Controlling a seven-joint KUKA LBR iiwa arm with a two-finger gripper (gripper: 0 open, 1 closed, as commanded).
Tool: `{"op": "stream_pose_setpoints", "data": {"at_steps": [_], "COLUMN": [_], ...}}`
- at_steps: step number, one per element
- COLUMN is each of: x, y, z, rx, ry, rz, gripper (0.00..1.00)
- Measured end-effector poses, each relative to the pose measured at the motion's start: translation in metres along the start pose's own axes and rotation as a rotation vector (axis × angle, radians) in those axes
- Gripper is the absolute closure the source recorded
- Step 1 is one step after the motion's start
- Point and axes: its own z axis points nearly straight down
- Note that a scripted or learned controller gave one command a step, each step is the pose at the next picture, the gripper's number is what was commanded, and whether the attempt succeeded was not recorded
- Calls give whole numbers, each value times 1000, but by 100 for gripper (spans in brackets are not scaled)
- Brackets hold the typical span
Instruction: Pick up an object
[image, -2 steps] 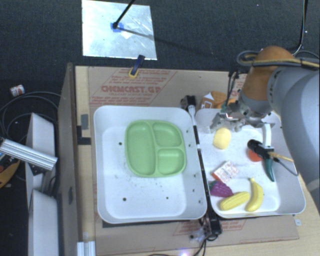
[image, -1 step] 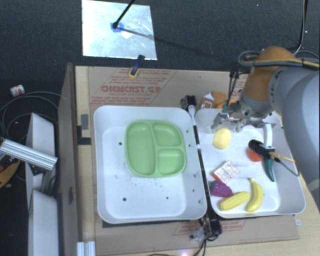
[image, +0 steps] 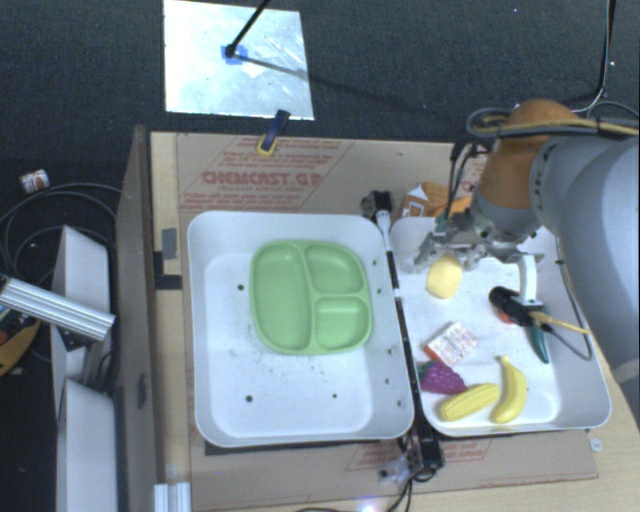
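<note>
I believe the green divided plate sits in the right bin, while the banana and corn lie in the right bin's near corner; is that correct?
Not quite: the camera view shows the green divided plate in the left bin, not the right one. The rest holds: the banana and corn lie in the right bin's near corner.

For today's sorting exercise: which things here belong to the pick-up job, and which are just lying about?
Job: tool; lemon just below it; banana, corn cob, grapes, small packet, all in the right bin.

Lying about: green divided plate; left bin; cables.
</note>
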Motion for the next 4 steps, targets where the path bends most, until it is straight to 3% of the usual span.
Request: {"op": "stream_pose_setpoints", "data": {"at_steps": [1,4], "x": [-15,-12], "y": [4,10], "z": [-1,-1], "rx": [-3,-3], "ry": [0,0], "rz": [5,4], "gripper": [0,0]}}
